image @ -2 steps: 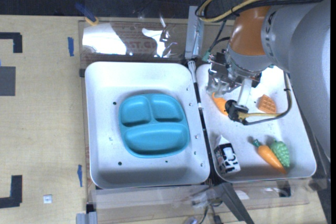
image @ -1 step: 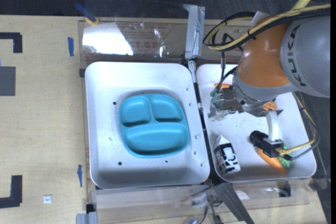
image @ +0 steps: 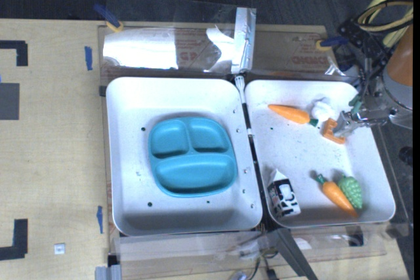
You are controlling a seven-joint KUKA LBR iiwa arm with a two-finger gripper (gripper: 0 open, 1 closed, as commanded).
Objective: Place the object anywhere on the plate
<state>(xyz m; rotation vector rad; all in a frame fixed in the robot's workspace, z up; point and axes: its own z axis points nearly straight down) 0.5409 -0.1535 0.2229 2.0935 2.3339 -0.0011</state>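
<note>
A blue divided plate (image: 191,156) lies in the middle of the left bin (image: 125,101). In the right bin (image: 295,147), a toy carrot (image: 289,113) lies near the back, with a small white piece (image: 320,107) at its right end. A small orange object (image: 333,130) sits just right of the carrot. My gripper (image: 349,120) is low over the right bin's far right side, right at this orange object. The arm hides whether anything is held.
A second carrot (image: 336,193) and a green bumpy toy (image: 352,191) lie at the right bin's front right. A black-and-white carton (image: 283,197) leans in its front left corner. Cables (image: 367,29) hang behind the right bin.
</note>
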